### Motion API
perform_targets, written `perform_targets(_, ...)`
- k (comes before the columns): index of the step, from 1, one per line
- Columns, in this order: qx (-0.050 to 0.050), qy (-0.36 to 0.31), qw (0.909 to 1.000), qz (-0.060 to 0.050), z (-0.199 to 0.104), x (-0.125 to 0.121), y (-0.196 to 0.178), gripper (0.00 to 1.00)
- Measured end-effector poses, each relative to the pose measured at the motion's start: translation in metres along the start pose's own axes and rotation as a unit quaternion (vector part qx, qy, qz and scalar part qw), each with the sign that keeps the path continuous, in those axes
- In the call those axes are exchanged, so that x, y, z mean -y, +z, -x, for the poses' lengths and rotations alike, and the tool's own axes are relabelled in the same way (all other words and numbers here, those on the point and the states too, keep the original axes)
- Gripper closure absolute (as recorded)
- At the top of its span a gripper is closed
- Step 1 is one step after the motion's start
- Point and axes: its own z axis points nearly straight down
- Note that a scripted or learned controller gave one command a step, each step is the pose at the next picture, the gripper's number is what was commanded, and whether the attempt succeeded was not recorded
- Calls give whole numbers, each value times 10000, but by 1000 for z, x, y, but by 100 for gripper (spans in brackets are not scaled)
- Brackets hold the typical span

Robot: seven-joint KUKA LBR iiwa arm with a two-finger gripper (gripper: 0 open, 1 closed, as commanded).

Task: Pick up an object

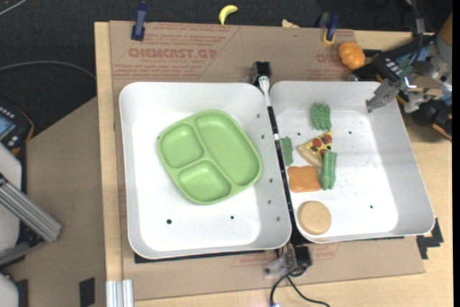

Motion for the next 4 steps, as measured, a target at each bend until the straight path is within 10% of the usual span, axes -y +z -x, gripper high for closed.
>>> perform_targets(1,-45,-18,10000,-86,-84,82,109,0)
perform_targets(2,-17,-20,10000,-17,-141,131,32,0)
perform_targets(3,-16,-30,10000,-16,-202,129,35,0)
perform_targets(4,-7,5,10000,-1,-198,128,25,100)
